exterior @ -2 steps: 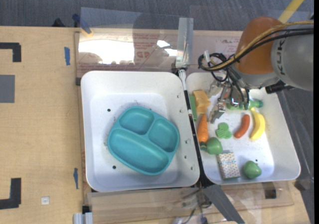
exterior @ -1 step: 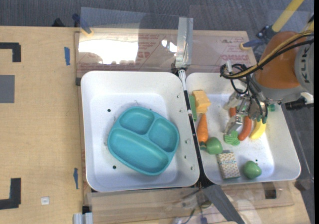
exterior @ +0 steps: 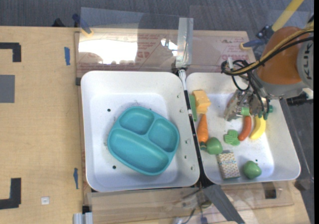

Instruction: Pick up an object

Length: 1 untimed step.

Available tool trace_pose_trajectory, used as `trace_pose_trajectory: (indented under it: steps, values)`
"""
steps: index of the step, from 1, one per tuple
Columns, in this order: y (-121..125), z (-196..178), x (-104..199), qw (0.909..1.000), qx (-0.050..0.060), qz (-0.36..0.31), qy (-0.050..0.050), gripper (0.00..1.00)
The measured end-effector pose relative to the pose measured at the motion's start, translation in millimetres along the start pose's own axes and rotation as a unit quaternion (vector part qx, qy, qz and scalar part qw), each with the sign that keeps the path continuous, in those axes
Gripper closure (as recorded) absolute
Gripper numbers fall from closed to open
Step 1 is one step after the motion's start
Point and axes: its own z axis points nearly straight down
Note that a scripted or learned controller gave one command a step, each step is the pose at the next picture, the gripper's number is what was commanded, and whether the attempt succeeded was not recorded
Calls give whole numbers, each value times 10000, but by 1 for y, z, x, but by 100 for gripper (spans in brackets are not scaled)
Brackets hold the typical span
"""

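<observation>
Grey and orange, the arm [exterior: 284, 63] reaches in from the right and hangs its claw [exterior: 242, 107] low over the right bin [exterior: 286, 141], at the upper middle of the toy pile. Whether the claw is spread or closed I cannot tell, since cables and the wrist blur its outline; nothing can be seen held in it, so by my reading the pick is not yet made.

Just beside and below the claw lie the likeliest targets: a red sausage-shaped toy [exterior: 245, 128] leaning against a yellow banana [exterior: 258, 127], with a small green piece [exterior: 231, 137] touching the sausage's lower end. Farther left, near the bin's wall, sit a yellow block [exterior: 202, 101] and an orange carrot [exterior: 202, 128], with a green round fruit [exterior: 214, 145] at the carrot's tip. Toward the front are a speckled box [exterior: 227, 164] and a second green fruit [exterior: 251, 169].

Crowding is the main hindrance: sausage, banana and green piece touch, so a closing grip may catch two or nudge one away. Across the divider, the left bin [exterior: 94, 118] holds a teal divided plate [exterior: 143, 140], well apart. Both bins sit on the bench [exterior: 35, 118].
</observation>
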Motion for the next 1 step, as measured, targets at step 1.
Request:
trace_pose_trajectory:
  steps: [1]
  values:
    - [-52,-21,-19,9774,-5,-2111,68,100]
